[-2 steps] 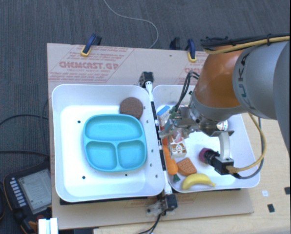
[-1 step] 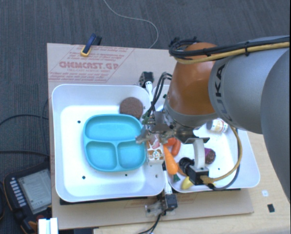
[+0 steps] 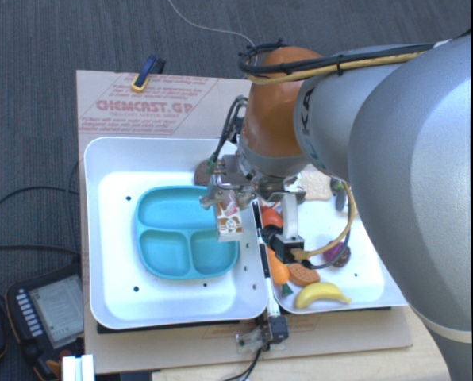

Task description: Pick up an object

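Right bin (image 3: 369, 286) half behind arm (image 3: 395, 149)

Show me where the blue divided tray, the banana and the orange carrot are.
blue divided tray (image 3: 167, 252): camera view, floor of its lower left compartment.
banana (image 3: 322, 294): camera view, middle of its yellow curve.
orange carrot (image 3: 278, 271): camera view, middle of its visible body.

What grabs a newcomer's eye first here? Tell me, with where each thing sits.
The big grey arm with its orange band fills the right and reaches over the seam between the two bins. In the left bin lies a blue tray with three compartments. In the right bin, toy food lies piled near the front, a yellow banana nearest the edge.
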`<state>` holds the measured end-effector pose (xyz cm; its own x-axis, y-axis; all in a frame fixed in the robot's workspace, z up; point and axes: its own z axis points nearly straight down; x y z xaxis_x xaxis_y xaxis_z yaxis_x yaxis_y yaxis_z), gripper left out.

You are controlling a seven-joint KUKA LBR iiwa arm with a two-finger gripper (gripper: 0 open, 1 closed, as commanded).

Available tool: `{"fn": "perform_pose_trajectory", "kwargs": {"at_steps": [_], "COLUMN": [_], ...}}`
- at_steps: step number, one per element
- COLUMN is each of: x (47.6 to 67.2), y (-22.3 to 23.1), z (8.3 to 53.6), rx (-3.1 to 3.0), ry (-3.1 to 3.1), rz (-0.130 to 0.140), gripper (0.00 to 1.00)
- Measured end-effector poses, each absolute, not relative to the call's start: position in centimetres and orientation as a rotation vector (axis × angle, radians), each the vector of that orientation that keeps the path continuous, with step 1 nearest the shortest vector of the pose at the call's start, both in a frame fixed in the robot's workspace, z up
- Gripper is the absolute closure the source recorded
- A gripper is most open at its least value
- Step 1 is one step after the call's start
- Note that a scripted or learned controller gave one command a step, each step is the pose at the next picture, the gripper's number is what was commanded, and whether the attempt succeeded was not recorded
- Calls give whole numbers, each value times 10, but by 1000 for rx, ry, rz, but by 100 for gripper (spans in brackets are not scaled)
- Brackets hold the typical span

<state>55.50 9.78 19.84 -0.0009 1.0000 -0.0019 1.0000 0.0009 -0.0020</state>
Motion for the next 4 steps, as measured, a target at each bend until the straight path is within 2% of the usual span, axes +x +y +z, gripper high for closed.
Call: {"fn": "perform_pose_trajectory", "kwargs": {"at_steps": [4], "x": [555], "y": [98], "z": [235], "rx": [-2216], "ry": [-2224], "rz": [14], "gripper": [100]}}
